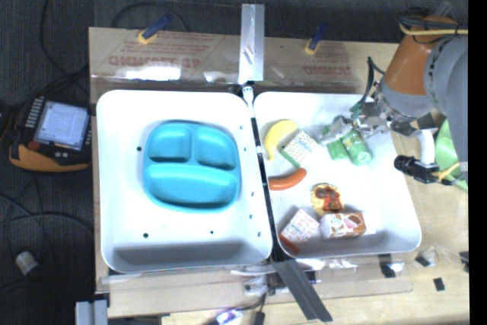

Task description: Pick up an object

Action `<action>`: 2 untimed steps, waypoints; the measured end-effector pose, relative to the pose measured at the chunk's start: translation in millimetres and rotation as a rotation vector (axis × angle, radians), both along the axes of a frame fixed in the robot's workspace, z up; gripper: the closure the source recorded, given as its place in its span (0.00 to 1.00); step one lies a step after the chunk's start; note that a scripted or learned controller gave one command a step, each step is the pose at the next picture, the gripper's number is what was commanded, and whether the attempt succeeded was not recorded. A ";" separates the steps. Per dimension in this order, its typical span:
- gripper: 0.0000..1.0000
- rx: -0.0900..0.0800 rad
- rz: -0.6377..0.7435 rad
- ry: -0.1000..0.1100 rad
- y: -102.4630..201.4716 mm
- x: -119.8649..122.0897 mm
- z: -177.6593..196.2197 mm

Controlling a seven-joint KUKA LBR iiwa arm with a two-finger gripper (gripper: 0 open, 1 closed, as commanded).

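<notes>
Green bottles (348, 146) lie on their sides near the right bin's (396, 198) far edge, glossy, small and rounded, touching each other, as the gripper (364, 122) hangs just above them; whether the jaws are apart or together cannot be told. A clean pick likely calls for a straight descent over one bottle, closing across its narrow width, clear of the neighbour.

1. A blue divided tray (190, 164) lies in the left white bin (122, 240), well apart from the gripper (358, 125), to its left in the view;
2. A handheld screen unit (53, 135) rests on the dark carpet (46, 11), still farther left;
3. Two blue-yellow clamps (154, 28) (316, 40) sit on the brown board (183, 61) behind the bins; the second one is near the gripper;
4. A metal bar (252, 42) stands between the clamps.
</notes>
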State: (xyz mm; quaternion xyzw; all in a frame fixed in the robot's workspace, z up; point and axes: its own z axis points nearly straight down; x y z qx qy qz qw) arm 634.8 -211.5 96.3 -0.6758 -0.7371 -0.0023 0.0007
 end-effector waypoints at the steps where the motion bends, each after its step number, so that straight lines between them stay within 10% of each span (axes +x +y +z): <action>1: 0.00 -0.004 -0.118 0.007 -11.1 -43.7 61.2; 2: 0.00 -0.003 -0.037 0.005 7.3 -23.9 -4.7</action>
